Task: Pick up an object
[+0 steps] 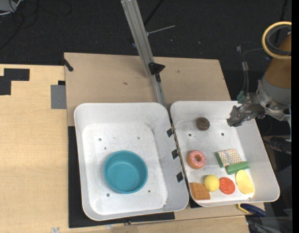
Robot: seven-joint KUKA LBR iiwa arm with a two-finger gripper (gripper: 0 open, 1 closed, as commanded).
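Observation:
The right bin point(222, 111) holds a small brown round piece point(203, 124), a pink doughnut point(196, 159), a patterned block point(228, 156), a green stick point(237, 167), a yellow ball point(211, 182), a red piece point(227, 186), a yellow oval piece point(244, 181) and an orange waffle point(200, 191). My gripper point(237, 119) hangs over the bin's far right part, to the right of the brown piece and apart from it. Nothing shows between its dark fingers. A teal bowl point(125, 171) sits in the left bin point(91, 130).
A grey metal post point(142, 42) slants up from the seam between the bins. Black clips point(172, 142) line that seam. The arm's grey body with its orange band point(278, 62) stands at the right edge. Bare bin floor lies around the brown piece.

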